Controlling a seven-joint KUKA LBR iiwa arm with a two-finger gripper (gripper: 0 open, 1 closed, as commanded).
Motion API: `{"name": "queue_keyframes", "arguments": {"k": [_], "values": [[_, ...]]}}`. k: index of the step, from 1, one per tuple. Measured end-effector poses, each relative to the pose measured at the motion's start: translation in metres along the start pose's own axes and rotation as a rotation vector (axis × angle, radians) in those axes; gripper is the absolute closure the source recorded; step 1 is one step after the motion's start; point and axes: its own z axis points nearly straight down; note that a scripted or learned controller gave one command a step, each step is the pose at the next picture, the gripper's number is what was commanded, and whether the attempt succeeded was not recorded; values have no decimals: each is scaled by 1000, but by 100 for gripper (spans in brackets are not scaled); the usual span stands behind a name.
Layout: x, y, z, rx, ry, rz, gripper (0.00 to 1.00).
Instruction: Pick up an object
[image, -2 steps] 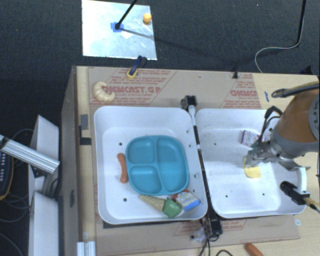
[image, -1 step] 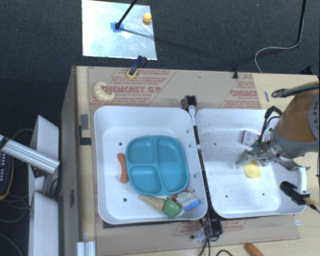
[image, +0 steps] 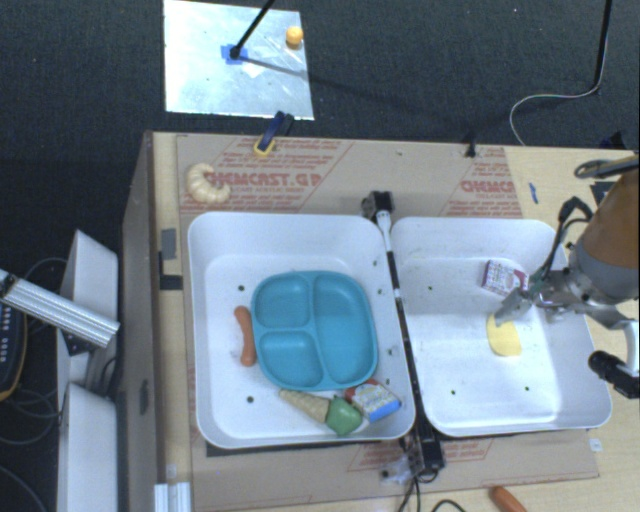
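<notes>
In the right bin (image: 570, 405) a yellow rounded object (image: 506, 339) lies near the middle, with a small white and red packet (image: 501, 275) behind it. My gripper (image: 512, 309) reaches in from the right on the grey arm (image: 600, 270). Its tip hangs just above the yellow object's far edge and in front of the packet. I see nothing held in it.
The left bin (image: 215, 260) holds a blue divided plate (image: 313, 330), a red sausage (image: 245, 335), a cone with a green piece (image: 330, 411) and a blue and white packet (image: 380, 401). A divider rail (image: 392, 280) separates the bins. A pale curled item (image: 207, 182) lies on the cardboard behind.
</notes>
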Motion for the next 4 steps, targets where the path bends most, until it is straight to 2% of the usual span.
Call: {"name": "queue_keyframes", "arguments": {"k": [1,2,3,4], "values": [[2,-2,45,3,2,0,0],[2,-1,34,-1,1,-1,100],[2,-1,34,0,1,-2,0],[10,-18,50,3,2,-1,0]]}}
